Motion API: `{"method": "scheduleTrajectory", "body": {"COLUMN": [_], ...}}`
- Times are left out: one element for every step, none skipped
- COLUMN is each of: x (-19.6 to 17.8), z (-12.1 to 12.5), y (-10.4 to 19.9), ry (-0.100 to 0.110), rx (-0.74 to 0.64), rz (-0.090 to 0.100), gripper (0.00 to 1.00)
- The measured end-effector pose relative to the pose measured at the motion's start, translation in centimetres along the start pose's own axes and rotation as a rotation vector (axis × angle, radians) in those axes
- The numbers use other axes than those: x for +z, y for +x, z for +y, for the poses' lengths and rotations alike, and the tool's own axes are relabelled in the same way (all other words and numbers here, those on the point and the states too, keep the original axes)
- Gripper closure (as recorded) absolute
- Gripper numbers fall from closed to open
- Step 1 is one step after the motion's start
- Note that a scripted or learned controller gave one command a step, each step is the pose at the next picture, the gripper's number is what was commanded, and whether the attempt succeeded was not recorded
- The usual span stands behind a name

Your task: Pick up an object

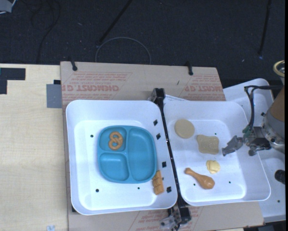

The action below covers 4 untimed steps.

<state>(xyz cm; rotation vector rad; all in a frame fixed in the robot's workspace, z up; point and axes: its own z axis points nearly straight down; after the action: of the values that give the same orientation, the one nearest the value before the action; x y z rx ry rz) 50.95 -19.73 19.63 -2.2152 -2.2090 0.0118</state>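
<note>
In the right bin (pixel 230 189) lie a round beige cookie (pixel 184 128), a pale square slice of bread (pixel 208 144), a small yellow piece (pixel 212 166) and a tan drumstick (pixel 200 177). My gripper (pixel 241 148) hangs over the right side of this bin, just right of the bread slice. It is open, its two grey fingers spread apart with nothing between them. The left fingertip (pixel 229 149) is close to the bread but apart from it.
The left bin (pixel 81 124) holds a blue divided plate (pixel 134 153) with a pretzel (pixel 115 140) in its upper left compartment. An orange pastry piece (pixel 157 182) lies beside the plate's lower right corner. A black clip ridge (pixel 164 143) joins the two bins.
</note>
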Motion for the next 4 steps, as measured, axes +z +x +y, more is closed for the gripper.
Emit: {"method": "scheduleTrajectory", "body": {"x": [-0.7,4.2,8.6,11.0], "z": [0.3,1.0,0.5,0.6], "y": [0.0,-0.5,-0.5,-0.4], "ry": [-0.013,-0.008,-0.007,-0.012], "rx": [-0.002,-0.003,-0.002,-0.002], "rz": [-0.004,-0.002,-0.001,-0.003], "gripper": [0.00,0.00,0.00,0.00]}}
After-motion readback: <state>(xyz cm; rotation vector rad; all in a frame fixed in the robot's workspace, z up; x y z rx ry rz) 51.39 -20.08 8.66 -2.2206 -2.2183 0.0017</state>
